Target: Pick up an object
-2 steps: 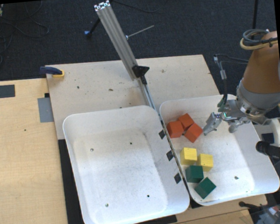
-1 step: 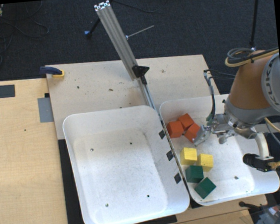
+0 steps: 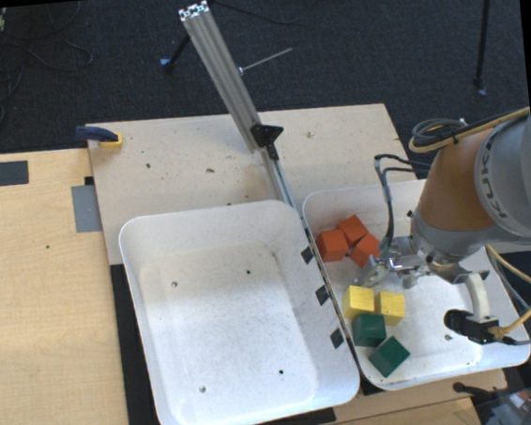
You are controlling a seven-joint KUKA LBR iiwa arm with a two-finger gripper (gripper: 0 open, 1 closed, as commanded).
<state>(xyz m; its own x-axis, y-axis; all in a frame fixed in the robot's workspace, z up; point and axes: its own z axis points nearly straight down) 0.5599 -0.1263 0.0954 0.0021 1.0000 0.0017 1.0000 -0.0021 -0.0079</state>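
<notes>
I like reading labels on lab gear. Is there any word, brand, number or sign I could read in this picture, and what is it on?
None can be read.
The checkered tag atop the slanted metal bar shows a pattern, not letters.
The colored blocks in the right bin and the arm show no print.

Two white bins [image 3: 231, 404] side by side — the right one holds six blocks: two orange [image 3: 344, 240], two yellow [image 3: 362, 300], two green [image 3: 388, 357] — and one arm [image 3: 476, 196] reaching in.

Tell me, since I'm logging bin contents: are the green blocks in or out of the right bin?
In. Both green blocks lie on the floor of the right bin, inside its rim.
</notes>
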